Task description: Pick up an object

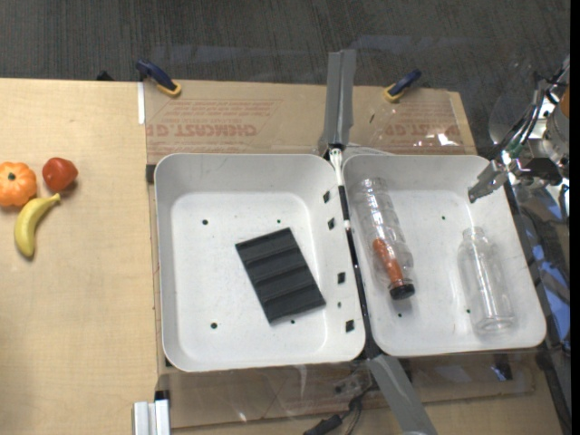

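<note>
Lying in the right bin are two clear bottles: one with an orange bit inside at 9 o'clock, one plain at 3 o'clock. One black ridged block sits in the left bin. The gripper hangs at the right bin's 2 o'clock rim, holding nothing; I cannot tell how open it is. On the counter are three toy fruits.

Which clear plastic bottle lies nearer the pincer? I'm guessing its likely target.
The empty clear plastic bottle by the right bin's outer wall; the other clear bottle with orange contents lies farther from the pincer.
</note>
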{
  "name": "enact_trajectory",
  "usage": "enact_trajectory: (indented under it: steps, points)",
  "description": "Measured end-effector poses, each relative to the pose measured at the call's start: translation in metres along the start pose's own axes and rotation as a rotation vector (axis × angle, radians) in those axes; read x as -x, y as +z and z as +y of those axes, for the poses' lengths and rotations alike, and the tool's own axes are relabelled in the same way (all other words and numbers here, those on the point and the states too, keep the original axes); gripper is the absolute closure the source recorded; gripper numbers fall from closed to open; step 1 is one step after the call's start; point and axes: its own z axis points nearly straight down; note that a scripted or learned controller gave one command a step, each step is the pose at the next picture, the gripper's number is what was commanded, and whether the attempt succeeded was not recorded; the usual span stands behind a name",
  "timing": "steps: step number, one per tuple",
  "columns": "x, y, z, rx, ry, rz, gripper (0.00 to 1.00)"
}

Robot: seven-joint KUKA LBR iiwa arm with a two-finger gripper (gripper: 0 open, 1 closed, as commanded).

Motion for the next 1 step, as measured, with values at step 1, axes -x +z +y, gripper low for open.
enact_trajectory:
  steps: [1]
  points:
    - [-0.0973, 0.0905, -0.0144, -0.001, 0.062, 0.0, 0.0]
